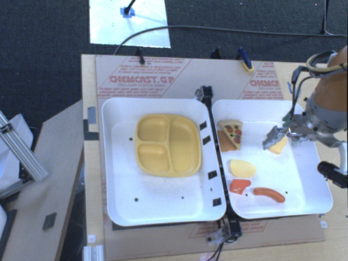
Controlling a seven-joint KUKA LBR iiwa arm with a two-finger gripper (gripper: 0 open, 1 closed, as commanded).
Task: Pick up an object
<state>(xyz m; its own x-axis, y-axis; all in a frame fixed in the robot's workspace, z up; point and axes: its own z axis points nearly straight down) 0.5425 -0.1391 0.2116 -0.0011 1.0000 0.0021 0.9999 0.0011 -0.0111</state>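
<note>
Two shallow white bins sit side by side on the bench. The left bin (117,200) holds a yellow divided plate (167,144), lying flat near its middle. The right bin (315,200) holds the toy food: a pizza slice (230,134) near the upper left corner beside the divider, a pale yellow piece (242,169) below it, a small red-orange piece (239,186) just under that, and a reddish sausage (269,194) lying on its side toward the front edge. The arm (329,99) reaches in from the right — grey, with its orange band showing at the edge of the view — and its gripper (274,140) is low over the upper middle of the right bin. A pale yellow wedge of cheese (279,145) lies right at the fingertips, touching or partly under them; one dark finger (270,138) shows on its left side. Whether the jaws are open or closed on the wedge I cannot tell — the wrist hides the far side of it. The wedge is well apart from the pizza slice and the other food pieces.
</note>
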